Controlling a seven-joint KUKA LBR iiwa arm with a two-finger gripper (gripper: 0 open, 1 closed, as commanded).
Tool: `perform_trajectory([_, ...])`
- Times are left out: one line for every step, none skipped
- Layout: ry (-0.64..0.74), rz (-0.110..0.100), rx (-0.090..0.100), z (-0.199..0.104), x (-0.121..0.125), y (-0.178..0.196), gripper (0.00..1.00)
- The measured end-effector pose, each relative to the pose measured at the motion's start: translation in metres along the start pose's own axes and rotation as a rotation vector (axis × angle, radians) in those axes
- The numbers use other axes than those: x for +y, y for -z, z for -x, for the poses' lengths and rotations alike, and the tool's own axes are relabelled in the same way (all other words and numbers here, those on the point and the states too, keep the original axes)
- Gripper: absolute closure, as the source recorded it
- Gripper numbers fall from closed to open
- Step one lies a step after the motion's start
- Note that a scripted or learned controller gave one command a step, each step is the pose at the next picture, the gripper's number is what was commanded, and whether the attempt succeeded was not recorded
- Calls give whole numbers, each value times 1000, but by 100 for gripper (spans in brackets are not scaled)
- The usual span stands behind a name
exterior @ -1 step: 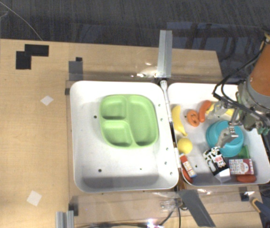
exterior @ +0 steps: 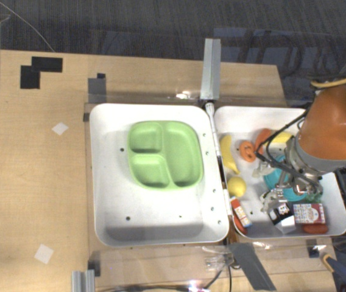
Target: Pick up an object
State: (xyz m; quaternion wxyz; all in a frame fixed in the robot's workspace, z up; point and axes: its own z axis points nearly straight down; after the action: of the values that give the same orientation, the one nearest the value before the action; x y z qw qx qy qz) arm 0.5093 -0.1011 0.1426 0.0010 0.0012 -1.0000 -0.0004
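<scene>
Fingers of the gripper (exterior: 278,198) point down into the right bin (exterior: 341,221), but the small metal parts there are blurred together, so I cannot tell how far they are spread or if anything sits between them. Just under them lies a small black and white object (exterior: 280,213), and a teal object (exterior: 275,177) shows beside the wrist. Near and to the right of these is a red and white packet (exterior: 310,214). To the left, along the bin wall, are a yellow banana (exterior: 226,151), a yellow lemon (exterior: 237,187) and a small red and white tube (exterior: 240,214). An orange round object (exterior: 246,150) lies further away, next to the banana. Above the gripper, the orange band (exterior: 336,121) of the arm covers the right part of this bin. The left bin (exterior: 109,163) holds a green divided tray (exterior: 164,154), in its far half.
</scene>
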Motion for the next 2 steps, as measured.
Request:
perform_trajectory([-61,-1,-19,-11,-19,-52,0])
perform_trajectory([455,-5,-18,58,7,-52,0])
